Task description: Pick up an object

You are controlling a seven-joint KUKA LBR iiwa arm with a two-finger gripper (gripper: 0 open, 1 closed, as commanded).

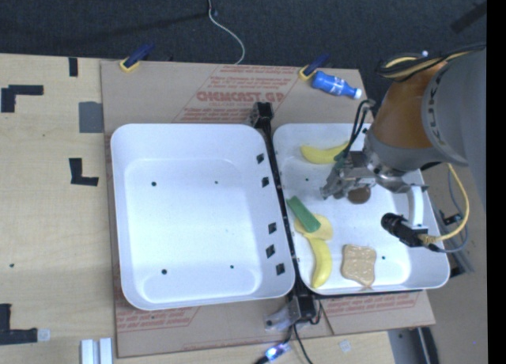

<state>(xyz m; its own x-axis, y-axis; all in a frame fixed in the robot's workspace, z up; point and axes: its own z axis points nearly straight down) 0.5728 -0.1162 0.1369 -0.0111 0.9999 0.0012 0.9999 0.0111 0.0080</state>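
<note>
Objects to pick from lie in the right bin (427, 279). A banana (321, 153) sits at about 11 o'clock in that bin. A second banana (319, 255) lies at about 7 o'clock, with a green block (302, 214) touching its top end. A tan piece that looks like toast (358, 264) rests at about 6 o'clock. A small brown thing (360, 194) peeks out near the middle, right by the gripper (341, 183).

The arm (411, 121) reaches in from 3 o'clock, and the gripper is down low inside the bin, just below the top banana and touching or almost touching the brown thing. I think this is the grabbing step: the gripper is at the bottom, trying to get hold of something.

The fingers are dark and bunched together, so I cannot tell if they are open or closed, or if anything sits between them.

Next, it should squeeze on the thing under it and then lift straight up. If nothing comes up with it, it must try again.

The left bin (126, 145) sits at 9 o'clock from the gripper.
</note>
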